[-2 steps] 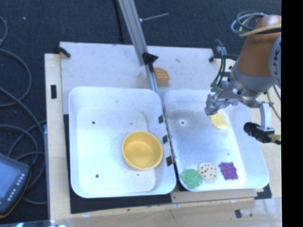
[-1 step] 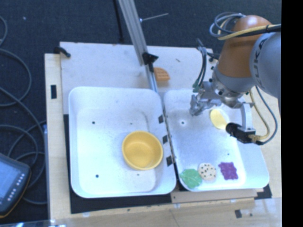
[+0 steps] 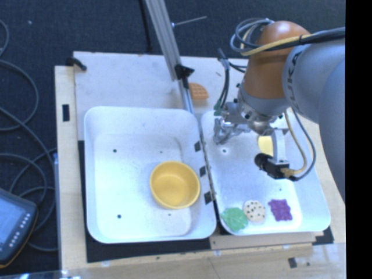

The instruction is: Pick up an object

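The gripper (image 3: 224, 133) hangs low over the right bin (image 3: 302, 214); whether it's spread or pressed together, I can't tell. This looks like the reaching step. The green piece (image 3: 234, 218), cookie (image 3: 254, 211) and purple piece (image 3: 281, 209) lie toward the bin's near rim, well apart from it; it needs to travel there.

The bench (image 3: 133, 77) (pale wood) bears two white bins (image 3: 104, 156) side by side.
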Controlling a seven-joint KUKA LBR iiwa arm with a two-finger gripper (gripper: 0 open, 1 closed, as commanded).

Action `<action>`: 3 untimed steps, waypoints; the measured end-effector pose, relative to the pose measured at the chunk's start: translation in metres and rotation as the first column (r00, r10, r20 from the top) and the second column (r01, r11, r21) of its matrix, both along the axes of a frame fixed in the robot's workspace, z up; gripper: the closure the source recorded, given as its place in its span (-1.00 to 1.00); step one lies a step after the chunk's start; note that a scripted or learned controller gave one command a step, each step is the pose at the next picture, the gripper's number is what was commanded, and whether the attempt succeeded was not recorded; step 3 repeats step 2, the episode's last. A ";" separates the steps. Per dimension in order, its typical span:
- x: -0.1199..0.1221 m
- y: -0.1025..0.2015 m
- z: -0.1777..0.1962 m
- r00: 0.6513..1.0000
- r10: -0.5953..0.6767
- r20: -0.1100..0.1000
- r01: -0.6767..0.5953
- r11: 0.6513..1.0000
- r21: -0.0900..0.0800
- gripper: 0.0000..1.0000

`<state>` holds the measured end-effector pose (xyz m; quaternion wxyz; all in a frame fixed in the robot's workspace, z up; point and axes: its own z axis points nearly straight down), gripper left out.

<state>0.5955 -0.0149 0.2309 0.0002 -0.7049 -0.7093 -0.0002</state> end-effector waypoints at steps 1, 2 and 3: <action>-0.004 0.048 -0.004 1.000 0.001 -0.001 -0.001 1.000 0.001 1.00; 0.004 0.099 0.011 1.000 0.002 0.002 -0.002 1.000 0.002 1.00; 0.004 0.099 0.011 1.000 0.002 0.002 -0.002 1.000 0.002 1.00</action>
